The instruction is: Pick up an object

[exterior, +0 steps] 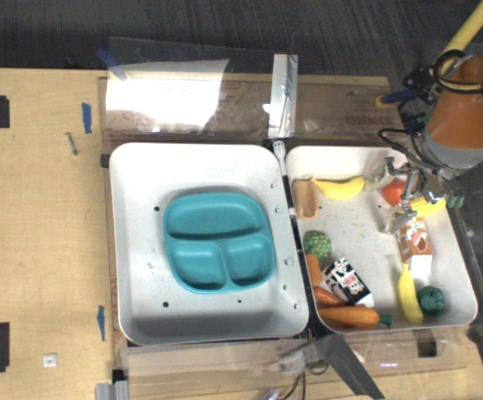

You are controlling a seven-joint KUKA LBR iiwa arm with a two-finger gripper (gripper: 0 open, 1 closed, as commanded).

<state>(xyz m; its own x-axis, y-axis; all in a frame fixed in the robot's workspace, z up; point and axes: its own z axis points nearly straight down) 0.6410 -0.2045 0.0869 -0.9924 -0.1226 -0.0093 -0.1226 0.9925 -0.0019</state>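
My gripper (405, 200) hangs over the upper right part of the right bin (366, 223), below the orange band of the arm (466, 111). A small red tomato-like toy (393, 192) lies right beside it on its left; I cannot tell whether they touch. A red and white packet (414, 244) lies just below the gripper. Also in this bin are a yellow banana (339, 188), a brown bread piece (305, 198), a green broccoli (316, 243), a black and white block (347, 281), an orange carrot (351, 315), a second banana (407, 294) and a dark green toy (430, 298).
The left bin (141, 182) holds a teal divided plate (219, 241). A metal divider (282, 98) stands behind the two bins. Cables and a yellow hose (475, 19) run near the arm at the top right.
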